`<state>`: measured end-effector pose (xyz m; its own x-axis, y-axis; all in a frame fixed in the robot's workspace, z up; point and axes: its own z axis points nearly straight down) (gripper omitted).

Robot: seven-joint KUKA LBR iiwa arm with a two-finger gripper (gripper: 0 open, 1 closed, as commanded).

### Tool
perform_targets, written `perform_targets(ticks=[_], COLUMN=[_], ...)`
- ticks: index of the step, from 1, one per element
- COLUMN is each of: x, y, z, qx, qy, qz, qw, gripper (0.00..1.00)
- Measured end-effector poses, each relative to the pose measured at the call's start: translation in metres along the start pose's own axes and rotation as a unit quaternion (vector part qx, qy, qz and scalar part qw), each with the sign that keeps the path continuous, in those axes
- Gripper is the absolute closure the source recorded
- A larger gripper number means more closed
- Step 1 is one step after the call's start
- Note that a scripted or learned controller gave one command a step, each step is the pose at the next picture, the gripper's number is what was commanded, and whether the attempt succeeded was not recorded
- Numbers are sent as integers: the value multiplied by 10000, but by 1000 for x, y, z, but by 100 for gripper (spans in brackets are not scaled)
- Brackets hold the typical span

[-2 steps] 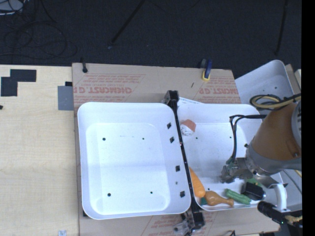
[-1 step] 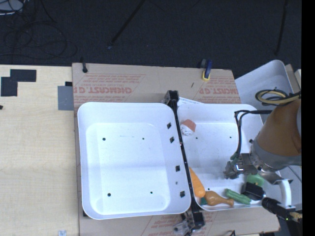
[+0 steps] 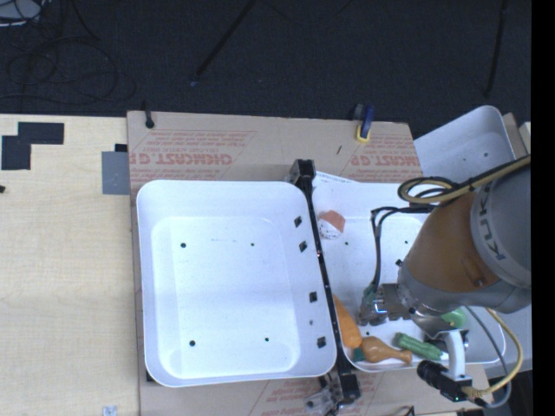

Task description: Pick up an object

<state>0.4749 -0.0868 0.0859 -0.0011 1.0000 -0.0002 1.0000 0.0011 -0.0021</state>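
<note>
Orange carrot (image 3: 347, 325) beside claw (image 3: 375, 308)

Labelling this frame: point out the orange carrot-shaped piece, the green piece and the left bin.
orange carrot-shaped piece (image 3: 347, 323), camera view, mid body.
green piece (image 3: 422, 347), camera view, middle of its length.
left bin (image 3: 143, 232), camera view, left rim.

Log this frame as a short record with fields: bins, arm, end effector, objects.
bins: left bin and right bin, side by side on cardboard
arm: grey with an orange band, reaching over the right bin
end effector: low over the right bin's near end; grasp state not readable
objects: orange carrot-like piece, tan gourd-like piece, green piece, small pale item, all in the right bin
</note>
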Motion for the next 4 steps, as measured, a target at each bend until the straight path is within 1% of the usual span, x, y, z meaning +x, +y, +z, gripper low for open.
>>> perform_targets(ticks=[1, 2, 3, 4], x=[85, 119, 74, 146], y=[62, 90, 117, 80], z=[-108, -356, -197, -159], qx=[-64, -97, 58, 38], qy=[14, 8, -11, 7], qz=[-50, -17, 27, -14], qw=[10000, 10000, 10000, 10000], gripper=[100, 100, 100, 100])
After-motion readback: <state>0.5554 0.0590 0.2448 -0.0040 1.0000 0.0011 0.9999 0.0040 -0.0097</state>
